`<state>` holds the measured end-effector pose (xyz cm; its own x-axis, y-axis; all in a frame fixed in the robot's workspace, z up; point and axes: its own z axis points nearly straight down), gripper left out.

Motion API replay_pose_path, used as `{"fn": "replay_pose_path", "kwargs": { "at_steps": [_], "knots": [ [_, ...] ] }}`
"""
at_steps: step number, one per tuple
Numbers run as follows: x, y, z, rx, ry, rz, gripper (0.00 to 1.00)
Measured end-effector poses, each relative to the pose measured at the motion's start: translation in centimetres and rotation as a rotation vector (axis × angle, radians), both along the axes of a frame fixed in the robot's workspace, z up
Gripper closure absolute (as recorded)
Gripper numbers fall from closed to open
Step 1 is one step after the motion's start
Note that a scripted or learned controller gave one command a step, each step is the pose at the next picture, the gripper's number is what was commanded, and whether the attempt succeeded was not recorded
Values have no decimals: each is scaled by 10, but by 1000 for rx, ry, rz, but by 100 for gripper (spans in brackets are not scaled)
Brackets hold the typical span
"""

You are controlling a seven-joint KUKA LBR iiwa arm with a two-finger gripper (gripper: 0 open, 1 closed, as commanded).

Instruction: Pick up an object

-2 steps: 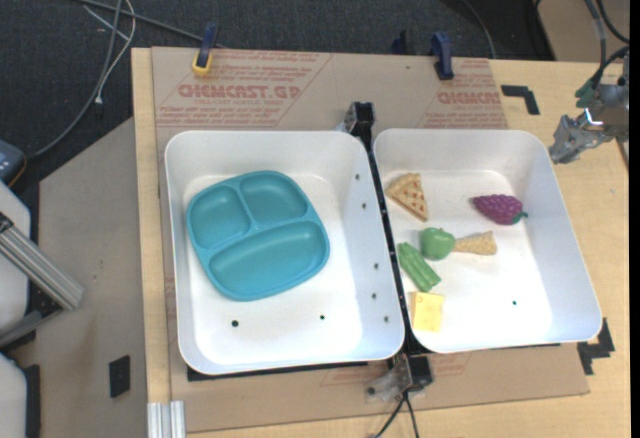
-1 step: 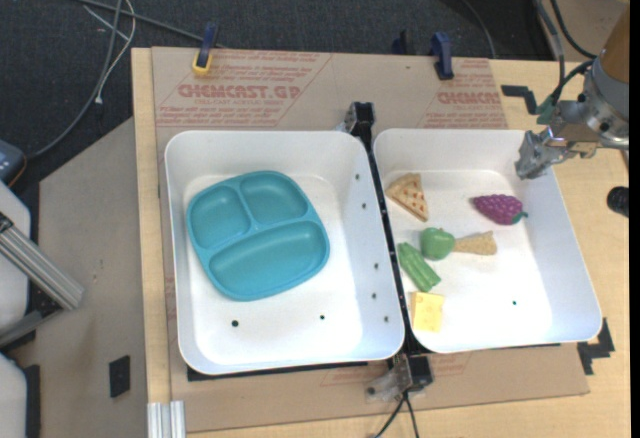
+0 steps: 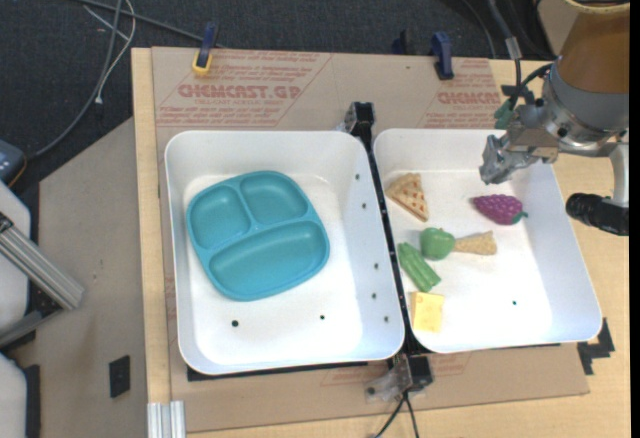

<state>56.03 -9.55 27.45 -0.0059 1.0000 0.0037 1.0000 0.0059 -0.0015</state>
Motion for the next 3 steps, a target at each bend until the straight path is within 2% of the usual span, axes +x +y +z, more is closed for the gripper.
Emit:
{"fn": "replay_pose_path", "kwargs": {
  "at_steps": [3],
  "knots": [
    [-9,143,-29,-1,2,-1,100]
  ]
}}
